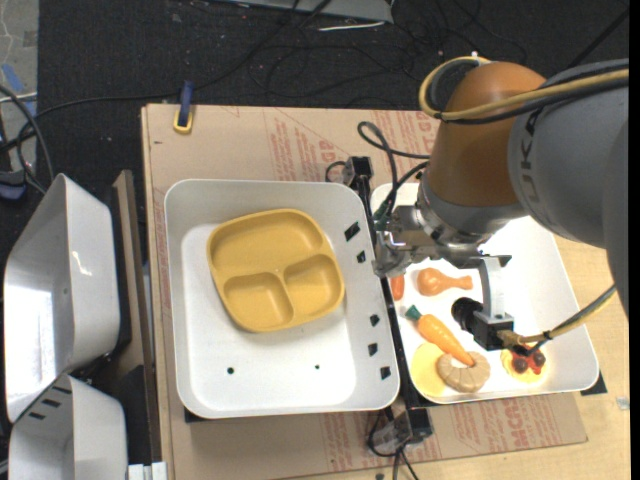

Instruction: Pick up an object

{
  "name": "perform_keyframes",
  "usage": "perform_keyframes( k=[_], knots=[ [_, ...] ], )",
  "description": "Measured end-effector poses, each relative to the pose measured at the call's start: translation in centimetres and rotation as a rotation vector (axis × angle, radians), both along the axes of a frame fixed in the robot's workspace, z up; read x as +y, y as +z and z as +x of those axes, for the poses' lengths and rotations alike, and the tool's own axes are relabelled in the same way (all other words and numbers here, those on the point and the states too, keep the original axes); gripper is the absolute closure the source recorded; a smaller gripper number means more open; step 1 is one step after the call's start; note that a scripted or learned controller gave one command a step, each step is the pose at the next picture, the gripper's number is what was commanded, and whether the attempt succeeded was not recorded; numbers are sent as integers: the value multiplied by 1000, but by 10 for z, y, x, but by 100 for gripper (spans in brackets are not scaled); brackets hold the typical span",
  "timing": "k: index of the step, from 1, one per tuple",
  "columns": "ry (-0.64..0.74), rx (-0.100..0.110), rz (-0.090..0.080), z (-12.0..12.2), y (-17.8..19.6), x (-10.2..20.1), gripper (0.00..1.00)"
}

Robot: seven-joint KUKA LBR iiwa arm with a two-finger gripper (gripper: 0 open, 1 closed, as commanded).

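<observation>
From where I stand, the pickable things all lie in the right bin (572, 340). There is an orange carrot (446, 337) with a green tip, lying at a slant near the middle. Just behind it lies an orange drumstick-shaped piece (441, 282). In front of the carrot, a tan ridged round piece (464, 372) rests partly on something pale yellow. A small red-orange bit (397, 287) sits against the bin's left wall, and a red and yellow thing (526, 362) lies toward the front right corner.

The left bin (200, 373) holds a yellow plate (272, 245) with three compartments, lying flat.

The arm's grey and orange bulk covers the whole back half of the right bin, so whatever lies there is hidden. The gripper (386, 256) hangs low over the seam between the two bins, at the right bin's left wall. It is mostly tucked under the wrist, and I cannot tell whether it is open or closed. The red and yellow thing is crossed by a cable and too small to name. The brown worktop (250, 148) shows around both bins.
</observation>
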State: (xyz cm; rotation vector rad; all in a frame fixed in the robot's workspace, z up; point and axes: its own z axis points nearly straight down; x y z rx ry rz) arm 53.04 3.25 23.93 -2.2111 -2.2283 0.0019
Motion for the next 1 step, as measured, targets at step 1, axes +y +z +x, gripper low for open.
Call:
perform_keyframes(
  k=[1],
  knots=[
    [1, -4, 1, 15, 4, 50, 100]
  ],
)
